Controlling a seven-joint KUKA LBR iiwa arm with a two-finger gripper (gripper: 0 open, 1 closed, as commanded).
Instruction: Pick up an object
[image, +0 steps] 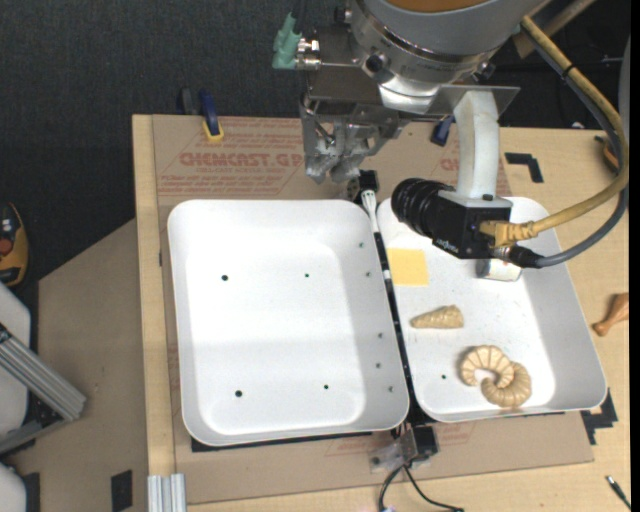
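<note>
Croissant (496, 375) — a curled, pale-brown pastry-shaped piece — lies in the right bin (570, 330), toward its near edge, and is one of three loose things there. Just beyond it, closer to the divide between the bins, rests a small tan shell-like piece (438, 318), apart from the croissant and not touching it. Farther back still, against the bin's left wall, sits a flat yellow square (408, 266), like a slice of cheese. The left bin (275, 320) shows only its white floor with four small dark dots. Both bins sit side by side, rims touching, on a brown cardboard sheet (150, 300) printed with faded red lettering, held at the far edge by a blue and yellow clamp (209, 115). The gripper (337, 160) hangs above the far rim where the two bins meet, over cardboard rather than over any object, and nothing is seen between its fingers; how far they are spread cannot be told from this angle. A black cylindrical unit (445, 222) on a white bracket juts over the right bin's far end — a tan hose (575, 210) runs from it to the right. Dark carpet (80, 90) surrounds the bench, and an aluminium rail (35, 375) crosses the lower left.
</note>
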